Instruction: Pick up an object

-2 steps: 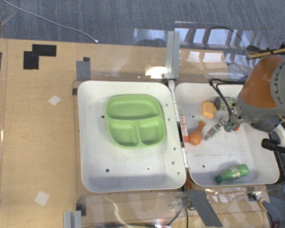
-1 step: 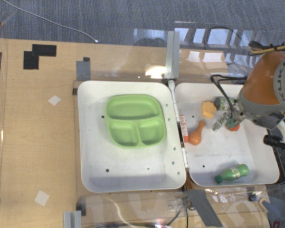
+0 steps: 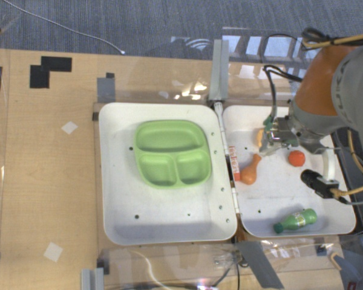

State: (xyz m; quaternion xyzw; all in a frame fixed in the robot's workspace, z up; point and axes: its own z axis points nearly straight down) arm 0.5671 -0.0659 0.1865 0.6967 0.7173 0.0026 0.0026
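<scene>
In the right bin [image 3: 351, 225] the gripper [image 3: 267, 139] hangs just above the orange gourd-shaped toy [image 3: 250, 171], which lies a touch nearer and to the left, its long axis slanting from its far-right tip to its fat near-left end. Whether the gripper is released or clenched, I cannot tell. The small red ball [image 3: 296, 157] sits just right, the green bottle [image 3: 296, 220] well nearer.

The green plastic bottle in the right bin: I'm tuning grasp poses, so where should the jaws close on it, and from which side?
Judging by its pose, grip the green plastic bottle across its wider body, coming straight down. It lies on its side on the floor of the right white bin, cap toward the left, with open space around it, so the jaws can likely straddle its width crosswise.
</scene>
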